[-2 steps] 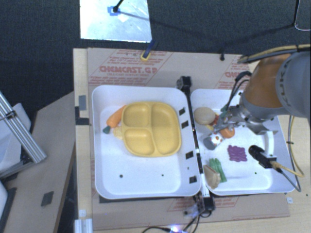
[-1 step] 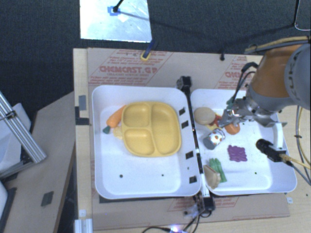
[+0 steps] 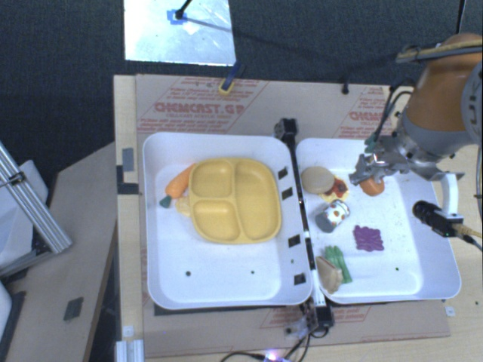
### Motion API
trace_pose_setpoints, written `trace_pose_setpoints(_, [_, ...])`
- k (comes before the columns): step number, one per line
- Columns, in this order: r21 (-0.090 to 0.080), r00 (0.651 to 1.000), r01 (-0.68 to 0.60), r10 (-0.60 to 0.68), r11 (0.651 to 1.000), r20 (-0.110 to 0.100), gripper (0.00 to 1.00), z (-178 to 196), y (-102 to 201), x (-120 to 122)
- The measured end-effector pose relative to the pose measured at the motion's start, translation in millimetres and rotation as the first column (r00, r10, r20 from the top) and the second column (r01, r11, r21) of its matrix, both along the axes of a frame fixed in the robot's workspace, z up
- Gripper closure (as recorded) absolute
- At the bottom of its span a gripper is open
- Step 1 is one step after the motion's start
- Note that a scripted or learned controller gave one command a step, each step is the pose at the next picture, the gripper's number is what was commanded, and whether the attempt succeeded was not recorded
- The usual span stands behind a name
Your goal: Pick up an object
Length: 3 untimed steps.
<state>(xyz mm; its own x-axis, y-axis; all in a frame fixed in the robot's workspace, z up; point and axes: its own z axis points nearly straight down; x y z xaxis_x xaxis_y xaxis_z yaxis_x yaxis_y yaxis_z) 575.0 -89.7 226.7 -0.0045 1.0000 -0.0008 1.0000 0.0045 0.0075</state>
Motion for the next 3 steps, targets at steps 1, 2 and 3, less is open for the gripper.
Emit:
trace_pose_setpoints(1, [0.004,1.000,-0.006,0.006,1.000,-0.006,1.00,6,59,-14])
trace_pose_setpoints(2, [0.004,1.000,-0.006,0.006,1.000,-0.006,1.00,13,113,-22])
trace_pose_setpoints(3, [0.004,1.000,-0.005,0.005,1.000,-0.008,1.00,2,176,-32])
